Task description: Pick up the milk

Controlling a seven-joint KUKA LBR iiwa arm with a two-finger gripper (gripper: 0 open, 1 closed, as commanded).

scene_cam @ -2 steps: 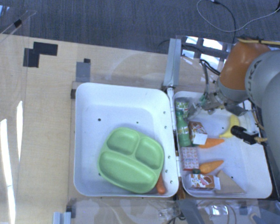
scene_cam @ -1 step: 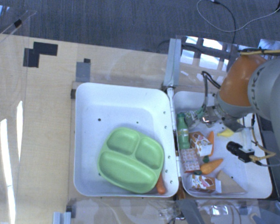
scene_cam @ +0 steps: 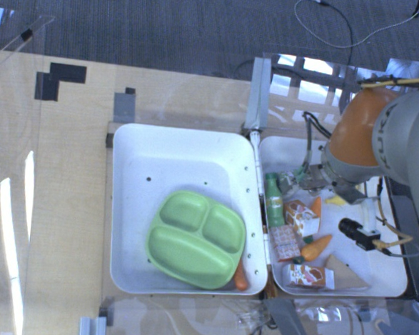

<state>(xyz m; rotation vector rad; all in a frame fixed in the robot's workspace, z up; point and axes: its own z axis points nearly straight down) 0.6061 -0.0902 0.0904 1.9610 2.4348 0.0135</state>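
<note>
Nearest the camera, at the front edge of the right bin (scene_cam: 394, 287), a small milk carton (scene_cam: 308, 276) lies on its side, its printed face up, close to the bin's front wall. Just behind it sit a checkered packet (scene_cam: 285, 241) and an orange carrot (scene_cam: 316, 246) lying at a slant, and a brown triangular piece (scene_cam: 347, 272) rests to the carton's right. A second carton (scene_cam: 302, 218) with red and white print lies a little further back, beside a green bottle (scene_cam: 272, 198) stretched along the bin's left wall. In the left bin (scene_cam: 132, 194) a green divided plate (scene_cam: 197, 238) rests toward the front right corner, with another orange carrot (scene_cam: 240, 277) wedged between the plate and the bin wall. Further back, the grey arm with its orange band (scene_cam: 359, 127) reaches in over the right bin's rear, and the pincer (scene_cam: 307, 179) hangs near the bottle's top, well apart from the milk carton; whether it is open or closed cannot be told. The pale wooden worktop (scene_cam: 49, 209) extends left.
</note>
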